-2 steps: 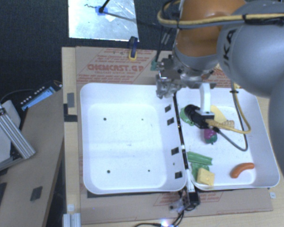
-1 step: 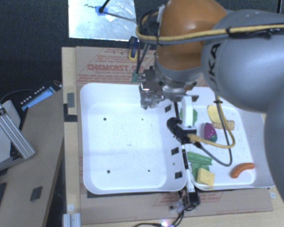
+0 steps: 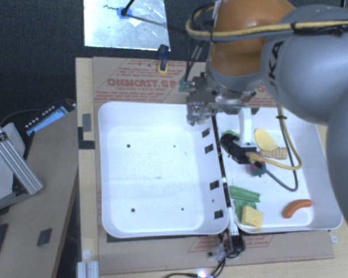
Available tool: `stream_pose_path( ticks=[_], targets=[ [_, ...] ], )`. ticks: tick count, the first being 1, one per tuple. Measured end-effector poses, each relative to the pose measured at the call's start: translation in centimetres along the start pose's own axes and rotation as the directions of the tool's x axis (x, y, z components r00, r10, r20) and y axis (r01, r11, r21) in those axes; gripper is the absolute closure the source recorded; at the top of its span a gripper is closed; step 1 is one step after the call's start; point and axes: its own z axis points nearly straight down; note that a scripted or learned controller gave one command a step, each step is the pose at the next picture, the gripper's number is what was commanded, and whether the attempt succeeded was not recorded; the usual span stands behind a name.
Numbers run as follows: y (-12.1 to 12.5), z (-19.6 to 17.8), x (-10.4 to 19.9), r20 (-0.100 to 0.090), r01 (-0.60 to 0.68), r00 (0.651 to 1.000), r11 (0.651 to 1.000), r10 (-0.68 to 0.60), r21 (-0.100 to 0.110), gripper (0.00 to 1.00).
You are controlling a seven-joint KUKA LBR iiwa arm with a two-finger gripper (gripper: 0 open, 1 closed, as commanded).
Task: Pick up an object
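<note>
The gripper [image 3: 197, 113] hangs over the divider's far end; how open it is I cannot tell, and nothing shows in it. Sausage [image 3: 296, 208] and cheese [image 3: 252, 217] lie near in the right bin [image 3: 310, 169]. Likely approach step: next, shift right and nearer, then descend on one

One fixed camera above the bench [image 3: 140, 95], at a downward slant over left bin [image 3: 156, 178] and right bin [image 3: 272, 202]

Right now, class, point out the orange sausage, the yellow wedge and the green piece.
orange sausage [image 3: 296, 208], camera view, middle of its body.
yellow wedge [image 3: 252, 216], camera view, its top face.
green piece [image 3: 244, 193], camera view, middle of its length.
</note>
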Motion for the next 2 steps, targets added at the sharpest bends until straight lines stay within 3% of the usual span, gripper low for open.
stream_pose_path(
  ticks=[1,2],
  targets=[
    [-4.2,5.7,3.0,-0.001,0.006,1.000,1.000,-0.006,0.007,1.00],
    [-3.2,-7.6,5.5,-0.007,0.008,1.000,1.000,-0.008,-0.013,1.00]
  ],
)
